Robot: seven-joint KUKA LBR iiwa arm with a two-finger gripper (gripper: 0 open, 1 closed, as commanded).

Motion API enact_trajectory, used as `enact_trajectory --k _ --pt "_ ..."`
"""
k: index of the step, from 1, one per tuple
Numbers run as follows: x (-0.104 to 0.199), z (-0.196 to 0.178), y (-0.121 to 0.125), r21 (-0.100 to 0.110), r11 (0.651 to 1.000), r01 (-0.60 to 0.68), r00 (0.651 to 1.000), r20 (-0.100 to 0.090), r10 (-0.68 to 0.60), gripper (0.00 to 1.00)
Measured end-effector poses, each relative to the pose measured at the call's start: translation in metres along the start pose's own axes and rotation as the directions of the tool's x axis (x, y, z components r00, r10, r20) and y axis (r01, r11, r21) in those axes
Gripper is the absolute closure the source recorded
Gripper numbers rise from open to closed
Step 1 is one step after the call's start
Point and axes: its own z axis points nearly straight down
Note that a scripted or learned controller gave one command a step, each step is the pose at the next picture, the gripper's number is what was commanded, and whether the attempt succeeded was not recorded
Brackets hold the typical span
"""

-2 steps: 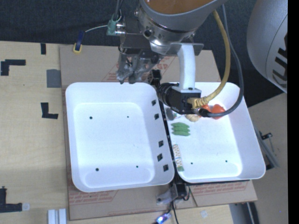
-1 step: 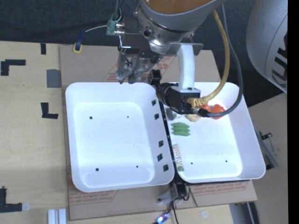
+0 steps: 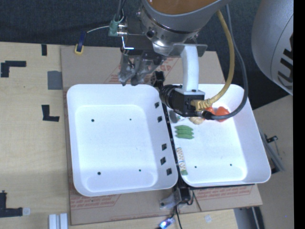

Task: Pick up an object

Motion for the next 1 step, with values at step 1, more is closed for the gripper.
enact_trajectory --k 1 --pt "-0.0021 0.0 0.0 0.0 1.0 0.0 1.0 0.0 0.0 1.0"
